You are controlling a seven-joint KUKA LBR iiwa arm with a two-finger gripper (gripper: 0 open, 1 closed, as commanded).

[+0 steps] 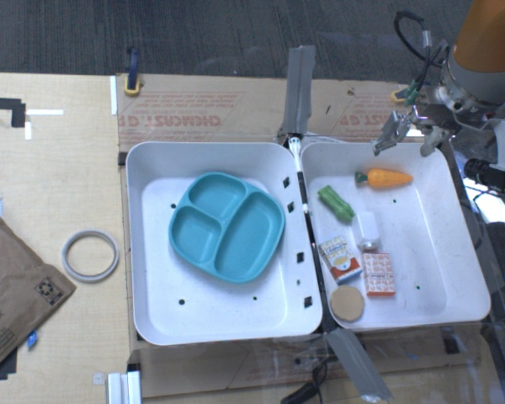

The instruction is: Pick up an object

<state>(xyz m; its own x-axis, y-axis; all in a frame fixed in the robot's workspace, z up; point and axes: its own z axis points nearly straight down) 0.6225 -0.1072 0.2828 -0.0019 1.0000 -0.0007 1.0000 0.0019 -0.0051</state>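
The right bin [454, 251] holds an orange carrot [385, 178] near its far edge, a green pickle [336, 203], a small white block [368, 225], two small red-and-white cartons [340, 259] [378, 274], and a round tan cookie [348, 303]. My gripper [410, 137] hangs above the far edge of the right bin, a little beyond the carrot. Its two fingers [390, 135] are spread apart with nothing between them. The left bin [151, 293] carries a blue divided plate [227, 226].
A grey divider post [299, 91] rises between the bins at the back. A roll of tape [90, 254] and a brown cardboard box [13, 289] lie on the bench left of the bins. Cables [417, 36] loop near the wrist.
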